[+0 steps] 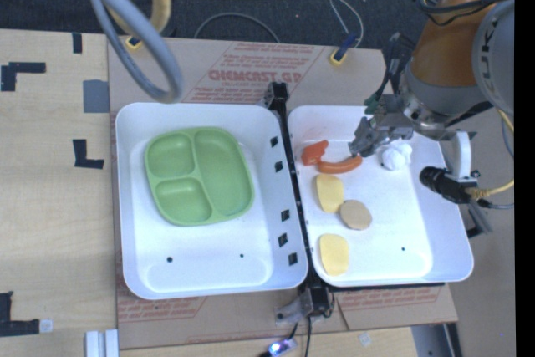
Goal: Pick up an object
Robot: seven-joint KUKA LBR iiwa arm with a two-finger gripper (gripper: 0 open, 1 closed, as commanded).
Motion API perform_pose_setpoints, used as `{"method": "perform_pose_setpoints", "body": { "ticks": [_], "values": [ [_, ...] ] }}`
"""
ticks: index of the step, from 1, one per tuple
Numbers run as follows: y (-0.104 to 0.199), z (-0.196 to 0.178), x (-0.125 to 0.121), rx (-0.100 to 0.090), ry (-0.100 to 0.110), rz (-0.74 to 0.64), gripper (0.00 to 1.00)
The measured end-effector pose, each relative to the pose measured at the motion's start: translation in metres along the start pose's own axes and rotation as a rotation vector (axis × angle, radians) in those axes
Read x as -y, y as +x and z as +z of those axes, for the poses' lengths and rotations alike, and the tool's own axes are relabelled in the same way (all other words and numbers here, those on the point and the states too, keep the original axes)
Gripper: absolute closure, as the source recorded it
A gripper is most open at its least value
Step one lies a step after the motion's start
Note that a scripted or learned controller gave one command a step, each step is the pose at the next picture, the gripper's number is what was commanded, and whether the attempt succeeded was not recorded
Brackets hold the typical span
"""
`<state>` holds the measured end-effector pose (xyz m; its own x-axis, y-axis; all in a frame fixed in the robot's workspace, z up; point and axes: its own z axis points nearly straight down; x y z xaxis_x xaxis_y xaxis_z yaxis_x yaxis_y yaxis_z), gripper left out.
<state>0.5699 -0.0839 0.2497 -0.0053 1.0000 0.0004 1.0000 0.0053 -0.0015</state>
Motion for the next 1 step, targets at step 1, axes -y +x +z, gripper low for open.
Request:
{"method": "perform_pose_setpoints", "body": {
  "ticks": [1],
  "values": [
    [0.0494,-0.0035,-0.0182,-0.001,-0.001,-0.001,1.00]
  ]
}}
